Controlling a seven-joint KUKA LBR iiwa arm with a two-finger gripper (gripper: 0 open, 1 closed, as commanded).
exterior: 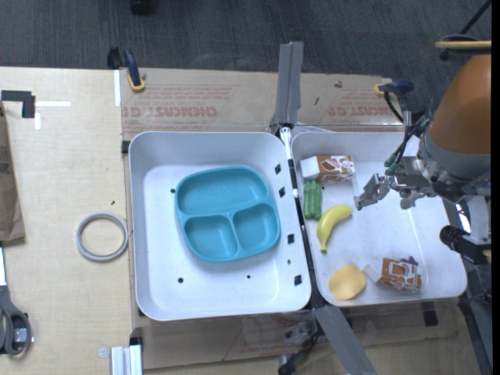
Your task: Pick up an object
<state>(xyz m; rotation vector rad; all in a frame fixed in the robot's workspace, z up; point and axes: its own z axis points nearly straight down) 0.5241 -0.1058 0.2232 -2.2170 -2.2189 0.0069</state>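
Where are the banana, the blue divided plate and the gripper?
banana (pixel 333 223): camera view, mid-curve.
blue divided plate (pixel 227 212): camera view, central divider.
gripper (pixel 369 196): camera view, between fingertips.

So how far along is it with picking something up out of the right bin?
Nothing looks picked yet. The banana, green item, two snack packets and yellow piece all lie on the right bin floor. In hand: the gripper hangs above the bin, right of the banana, with nothing between its fingers. Left: descend, grasp, lift.
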